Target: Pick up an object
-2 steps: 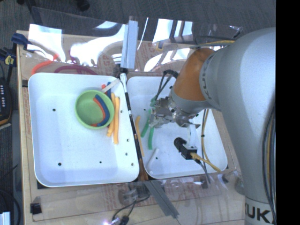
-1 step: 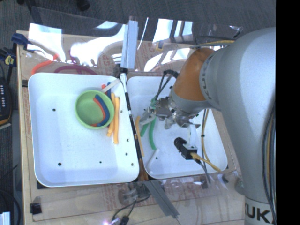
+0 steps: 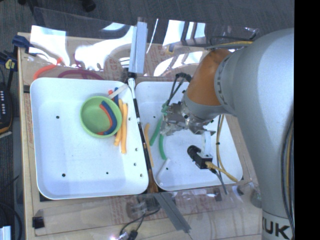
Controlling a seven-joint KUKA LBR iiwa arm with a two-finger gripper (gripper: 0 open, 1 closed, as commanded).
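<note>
My gripper (image 3: 168, 122) hangs low over the left part of the right bin (image 3: 230, 171), beneath the orange wrist band. Two green sticks lie just under and beside it: one slanted (image 3: 155, 132), one running toward the front (image 3: 162, 148). An orange stick (image 3: 147, 133) rests by the bin's left wall. A small white stick (image 3: 164, 166) lies further forward. The arm's body hides the back right of this bin. Nothing is seen between the fingers.
The left bin (image 3: 65, 169) holds a green bowl (image 3: 95, 118) with blue and red curved pieces (image 3: 107, 115) in it, orange sticks (image 3: 121, 128) along the bowl's right side, and a white stick (image 3: 117, 91) at the back. The dividing rims (image 3: 144, 149) run between the bins.
</note>
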